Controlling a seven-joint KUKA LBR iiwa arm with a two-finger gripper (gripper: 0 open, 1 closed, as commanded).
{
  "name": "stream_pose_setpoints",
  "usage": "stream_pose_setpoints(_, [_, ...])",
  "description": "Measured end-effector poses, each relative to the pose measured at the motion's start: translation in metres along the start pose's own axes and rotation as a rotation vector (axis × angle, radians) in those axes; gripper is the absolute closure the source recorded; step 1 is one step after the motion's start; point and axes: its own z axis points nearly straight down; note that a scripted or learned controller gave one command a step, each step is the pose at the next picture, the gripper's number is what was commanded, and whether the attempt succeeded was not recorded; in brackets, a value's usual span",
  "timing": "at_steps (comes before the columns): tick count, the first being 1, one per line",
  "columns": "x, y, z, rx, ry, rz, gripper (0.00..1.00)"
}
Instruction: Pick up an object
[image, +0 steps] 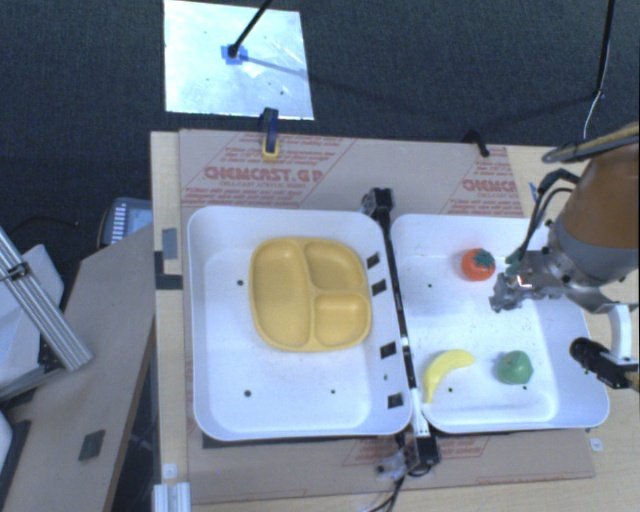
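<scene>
Currently the gripper (510, 291) hovers in the right bin (570, 405); finger state cannot be told. Nearest object: the tomato (478, 263), just up-left; green fruit (514, 367) sits lower.

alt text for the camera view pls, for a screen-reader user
A grey robot arm reaches in from the right, its end effector low over the right white bin, just beside an orange-red tomato. A yellow banana and a green fruit lie nearer the bin's front. The left white bin holds a yellow divided plate.
</scene>
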Motion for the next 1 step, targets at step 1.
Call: stream_pose_setpoints(1, [0.0482,-0.0042,0.0026,0.003,0.001,0.0,1.0])
